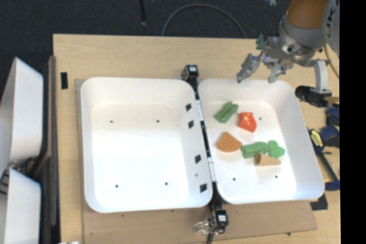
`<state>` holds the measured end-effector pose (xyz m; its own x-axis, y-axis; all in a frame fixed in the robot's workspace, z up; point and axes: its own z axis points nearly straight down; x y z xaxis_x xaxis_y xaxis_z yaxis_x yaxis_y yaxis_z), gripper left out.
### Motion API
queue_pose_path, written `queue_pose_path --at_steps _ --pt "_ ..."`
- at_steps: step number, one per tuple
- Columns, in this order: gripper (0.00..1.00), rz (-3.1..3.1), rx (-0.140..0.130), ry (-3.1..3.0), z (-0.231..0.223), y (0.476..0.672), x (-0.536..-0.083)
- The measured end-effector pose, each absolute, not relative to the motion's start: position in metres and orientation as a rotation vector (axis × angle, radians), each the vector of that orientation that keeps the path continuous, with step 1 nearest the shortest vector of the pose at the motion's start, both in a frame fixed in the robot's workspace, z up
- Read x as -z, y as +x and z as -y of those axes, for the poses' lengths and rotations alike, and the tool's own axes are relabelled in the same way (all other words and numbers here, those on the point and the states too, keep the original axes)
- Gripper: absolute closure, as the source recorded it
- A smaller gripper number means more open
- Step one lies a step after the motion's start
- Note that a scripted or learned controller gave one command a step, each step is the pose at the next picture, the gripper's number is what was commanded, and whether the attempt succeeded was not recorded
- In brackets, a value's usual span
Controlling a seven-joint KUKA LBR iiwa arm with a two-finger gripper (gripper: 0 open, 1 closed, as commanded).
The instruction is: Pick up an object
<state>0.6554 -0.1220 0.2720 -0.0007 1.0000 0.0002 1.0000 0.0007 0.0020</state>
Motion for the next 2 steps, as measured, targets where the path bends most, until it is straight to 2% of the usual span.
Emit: queue_pose_path --at_steps 1,2 --pt "0.00 -2.220 0.010 2.229 0.163 0.622 -0.187" --pt "0.00 -2.220 -0.006 2.217 0.164 0.651 -0.100"
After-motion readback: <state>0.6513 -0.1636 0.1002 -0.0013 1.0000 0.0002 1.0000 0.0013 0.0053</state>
